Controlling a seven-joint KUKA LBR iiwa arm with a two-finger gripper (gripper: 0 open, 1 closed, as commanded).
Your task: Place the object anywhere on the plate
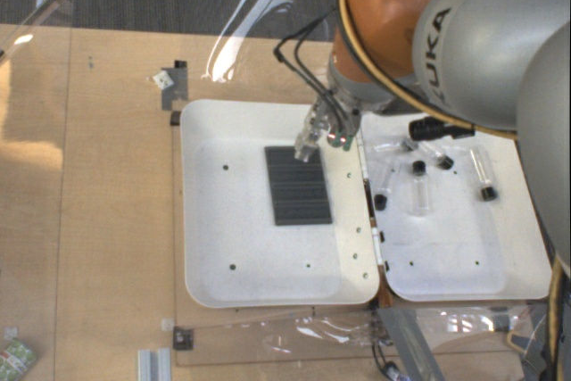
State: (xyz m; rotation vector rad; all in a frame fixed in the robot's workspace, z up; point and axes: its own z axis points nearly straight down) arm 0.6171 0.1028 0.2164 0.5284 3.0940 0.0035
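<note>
A dark ribbed rectangular plate (299,186) lies flat in the middle of the left white bin (214,272). My gripper (309,141) hangs over the plate's far right corner, beneath the orange band of the arm. Something pale and translucent shows at its tip, but I cannot make out whether it is a held object or part of the gripper. Several small clear vials with black caps lie in the right bin (464,281), among them one (419,190) near the middle and one (484,174) further right.
The two bins meet at a ridge (370,219) just right of the plate. The big grey arm covers the upper right of the view and part of the right bin. A small black bracket (176,89) stands on the bench beyond the left bin's far corner.
</note>
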